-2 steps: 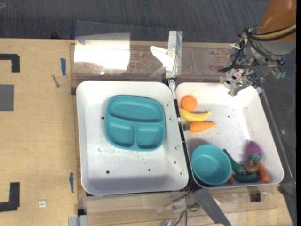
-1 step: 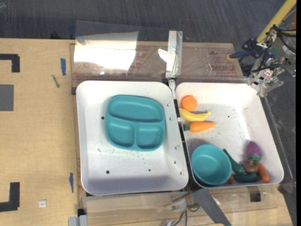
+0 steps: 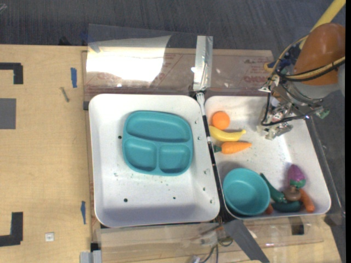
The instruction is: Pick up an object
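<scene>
My gripper [image 3: 276, 126] hangs over the back of the right bin [image 3: 317, 147], with its fingertips near the bin floor and nothing seen between them. To its left lie an orange ball [image 3: 220, 119], a yellow banana [image 3: 226, 134] and an orange carrot [image 3: 235, 147], apart from the gripper. A teal bowl [image 3: 245, 190] sits at the bin's front. Beside it are a purple toy [image 3: 295, 174], a dark green toy [image 3: 285, 201] and a small orange piece [image 3: 307, 201].
The left bin [image 3: 104, 163] holds a teal divided plate [image 3: 158, 142]. A clear plastic sheet [image 3: 131, 64] and a metal bar [image 3: 202, 64] lie behind the bins. The tan bench [image 3: 38, 147] stretches to the left.
</scene>
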